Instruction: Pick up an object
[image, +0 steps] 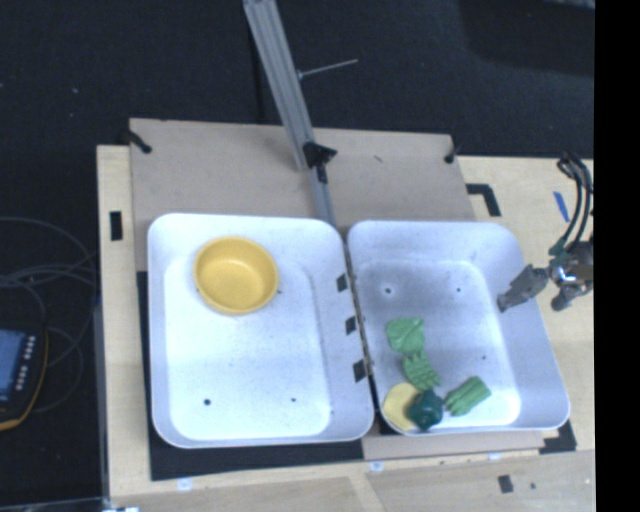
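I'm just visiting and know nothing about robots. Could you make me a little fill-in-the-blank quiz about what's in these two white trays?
1. The yellow bowl sits in the ___ bin as the camera sees it.
2. The green toys cluster near the right bin's ___ edge.
3. The pincer hangs over the right bin's ___ rim.
4. Against the dark green piece lies a small ___ disc.

Missing words: left; front; right; yellow

- Hand (540, 288): small, dark grey metal; one blunt finger (520, 290) shows, with a paler metallic block beside it.
- Cables (577, 205): thin, dark, looped above the hand; one short blue streak among them.
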